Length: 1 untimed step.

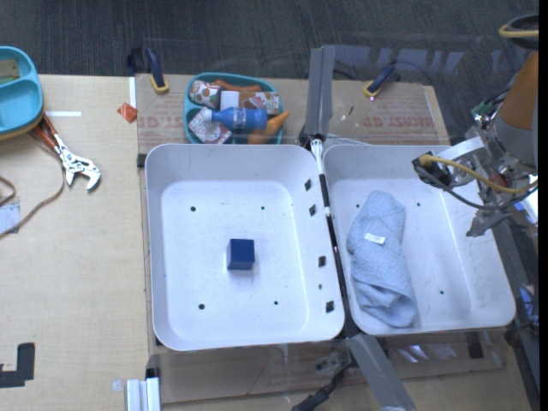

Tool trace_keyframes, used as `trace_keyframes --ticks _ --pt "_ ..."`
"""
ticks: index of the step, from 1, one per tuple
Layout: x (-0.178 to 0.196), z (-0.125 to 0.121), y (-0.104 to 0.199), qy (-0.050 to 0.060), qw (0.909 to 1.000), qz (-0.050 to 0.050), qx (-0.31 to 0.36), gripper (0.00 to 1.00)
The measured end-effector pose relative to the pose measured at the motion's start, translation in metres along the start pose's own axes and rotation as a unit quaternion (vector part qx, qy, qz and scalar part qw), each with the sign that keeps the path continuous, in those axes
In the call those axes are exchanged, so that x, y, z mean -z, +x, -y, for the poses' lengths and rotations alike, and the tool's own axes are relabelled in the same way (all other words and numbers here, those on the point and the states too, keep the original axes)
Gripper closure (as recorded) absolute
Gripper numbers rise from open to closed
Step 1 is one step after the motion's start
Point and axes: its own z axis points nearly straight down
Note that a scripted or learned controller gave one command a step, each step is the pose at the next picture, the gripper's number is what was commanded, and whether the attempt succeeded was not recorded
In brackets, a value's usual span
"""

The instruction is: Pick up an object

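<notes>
Blue cube (241, 254) sits mid-floor of the left bin (163, 229): probably light, rigid, best pinched across flat sides. Soft grey cloth (381, 259) lies in the right bin (467, 272). Gripper (492, 217) hovers at its right rim, grip state unreadable.

- The arm (521, 101) shows an orange-tan rounded section at the view's right, with a pale grey band below it.
- A yellow ring-shaped edge (520, 29) sits on a dark part at the top right corner.
- Yellow and black cables (458, 171) loop out from the wrist.
- A small black block (431, 169) caps the cable ends.
- Thin grey metal struts (494, 217) hang beneath the wrist.
</notes>
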Motion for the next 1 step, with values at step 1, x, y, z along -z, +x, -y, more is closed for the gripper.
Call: trace_keyframes --ticks 1 --pt "0.0462 -0.0318 -0.0182 -0.001 1.0000 -0.001 0.001 0.00"
